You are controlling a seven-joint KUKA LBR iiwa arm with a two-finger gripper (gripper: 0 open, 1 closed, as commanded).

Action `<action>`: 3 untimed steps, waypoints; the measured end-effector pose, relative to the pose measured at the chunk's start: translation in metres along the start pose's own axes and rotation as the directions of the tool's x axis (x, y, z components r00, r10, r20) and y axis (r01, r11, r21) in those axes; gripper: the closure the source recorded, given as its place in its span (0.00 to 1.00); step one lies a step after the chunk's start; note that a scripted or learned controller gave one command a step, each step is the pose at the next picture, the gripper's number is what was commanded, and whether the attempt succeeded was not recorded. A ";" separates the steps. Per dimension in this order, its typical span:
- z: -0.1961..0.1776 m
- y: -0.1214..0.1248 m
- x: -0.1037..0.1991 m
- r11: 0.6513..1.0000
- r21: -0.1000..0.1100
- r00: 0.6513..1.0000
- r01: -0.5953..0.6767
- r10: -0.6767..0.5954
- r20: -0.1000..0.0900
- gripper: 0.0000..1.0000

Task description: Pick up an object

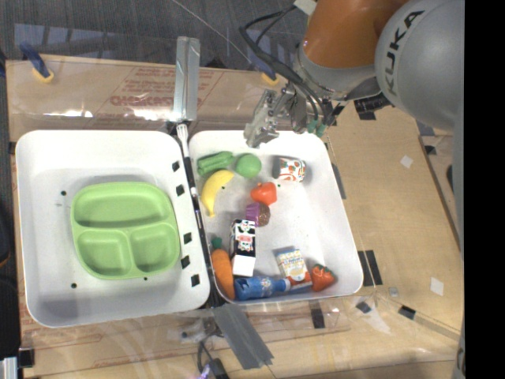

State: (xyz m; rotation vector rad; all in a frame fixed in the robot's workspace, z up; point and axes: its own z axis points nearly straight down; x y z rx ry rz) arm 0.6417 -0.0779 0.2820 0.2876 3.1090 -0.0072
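Observation:
The right bin [341,212] holds several toy foods: a yellow banana [213,189], a green vegetable [215,163], a green ball [248,165], a small patterned can [289,169], a red pepper [264,193] and a purple piece [256,214]. Nearer the front lie a black-and-white carton [244,239], a carrot [223,273], a blue bottle [260,288], a small box [292,264] and a strawberry [322,276]. My gripper [276,126] hangs above the bin's far rim, just beyond the green ball and the can. It looks open, with nothing between its fingers.
The left bin [39,180] holds a green divided plate [125,229]. A metal bar [187,77] stands behind the wall between the bins. The grey and orange arm [371,30] fills the upper right.

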 end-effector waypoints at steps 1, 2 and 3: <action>0.031 0.072 0.018 1.000 -0.003 1.000 -0.006 0.006 -0.022 1.00; 0.035 -0.045 0.118 0.999 0.001 0.999 -0.034 0.034 -0.018 1.00; 0.035 -0.041 0.118 1.000 -0.002 0.999 -0.026 0.026 -0.018 0.00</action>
